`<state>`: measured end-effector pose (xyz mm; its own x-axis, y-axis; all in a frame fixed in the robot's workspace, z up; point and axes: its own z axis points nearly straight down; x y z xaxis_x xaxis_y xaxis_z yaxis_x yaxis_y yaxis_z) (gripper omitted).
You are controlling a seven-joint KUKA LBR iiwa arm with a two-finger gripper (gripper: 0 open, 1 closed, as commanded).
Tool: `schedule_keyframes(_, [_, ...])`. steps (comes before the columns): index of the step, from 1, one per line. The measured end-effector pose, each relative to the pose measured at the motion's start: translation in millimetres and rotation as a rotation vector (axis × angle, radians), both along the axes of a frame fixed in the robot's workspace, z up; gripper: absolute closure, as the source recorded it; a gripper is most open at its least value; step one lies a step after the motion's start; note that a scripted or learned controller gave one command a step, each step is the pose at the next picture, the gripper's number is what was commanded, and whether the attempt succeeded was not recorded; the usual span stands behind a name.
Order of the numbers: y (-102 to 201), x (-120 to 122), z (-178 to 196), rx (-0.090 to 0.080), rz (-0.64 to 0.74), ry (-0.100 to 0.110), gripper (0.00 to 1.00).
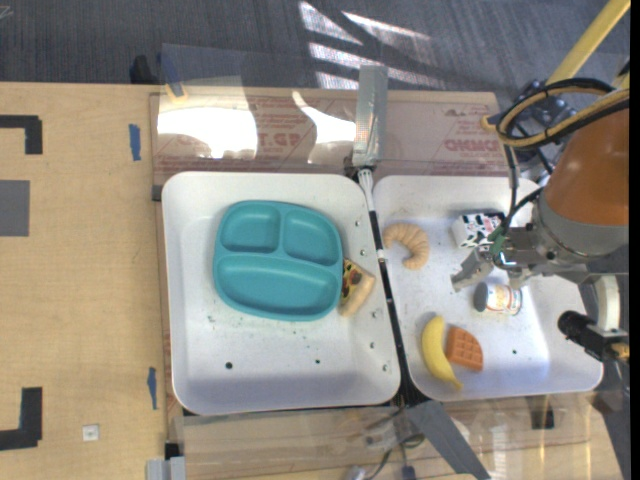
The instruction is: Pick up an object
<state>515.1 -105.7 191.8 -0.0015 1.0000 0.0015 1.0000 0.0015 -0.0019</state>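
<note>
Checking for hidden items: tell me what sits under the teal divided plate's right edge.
A toy sandwich slice pokes out beside the teal divided plastic plate, touching its right rim. Whether it reaches underneath is hidden.

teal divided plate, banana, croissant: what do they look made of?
Teal plate: likely molded plastic, matte with a soft sheen, uniform colour. Banana: probably plastic toy food, smooth, evenly yellow. Croissant: also seems plastic or rubber, with a flat tan tone; too small to be sure.

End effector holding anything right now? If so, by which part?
Cannot tell. The end effector is low in the right bin, just above a small can, with nothing visibly held.
</note>
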Motion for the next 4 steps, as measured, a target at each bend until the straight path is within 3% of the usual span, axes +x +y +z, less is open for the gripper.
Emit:
schedule_keyframes(1, [-42.2, 22.1, -77.2, -0.004, -0.364, -0.029, 0.00])
schedule_keyframes(2, [-43.2, 21.7, -68.1, -0.005, -0.367, -0.028, 1.00])
schedule_keyframes(3, [0.0, 48.5, -103.9, -0.002, -0.910, -0.006, 1.00])
schedule_keyframes(4, [-90.3, 48.3, -104.9, -0.004, -1.021, -0.005, 1.00])
